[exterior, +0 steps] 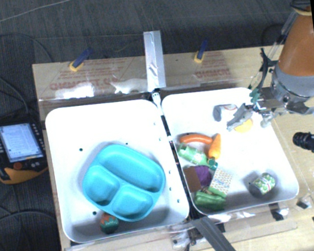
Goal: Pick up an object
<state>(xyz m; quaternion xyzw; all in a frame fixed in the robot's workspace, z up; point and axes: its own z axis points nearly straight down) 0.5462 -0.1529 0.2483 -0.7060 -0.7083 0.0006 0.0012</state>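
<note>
A: From the overhead camera, where is the arm?

B: It reaches in from the right, its orange band (298, 46) near the top corner. The gripper (242, 117) hangs over the upper part of the right bin (275, 152).

A: Is the claw open? Has it got anything?

B: I cannot tell how far it is open. A small yellow piece (244, 125) sits right at its tips, but whether it is gripped or just lying under them is unclear.

A: What else is in that bin?

B: A clutter along the left wall: an orange curved toy (196, 138), a carrot (214, 146), a green bottle (192, 155), a purple block (201, 175), a speckled packet (222, 181) and a green pepper (208, 199). A green-and-white can (262, 184) lies apart, near the lower right corner.

A: And the left bin (66, 134)?

B: A blue divided tray (124, 181) lies in the middle, with a small red-and-green fruit (108, 222) just beside its lower edge. A tablet (16, 145) rests on the floor to the left of the bench.
</note>
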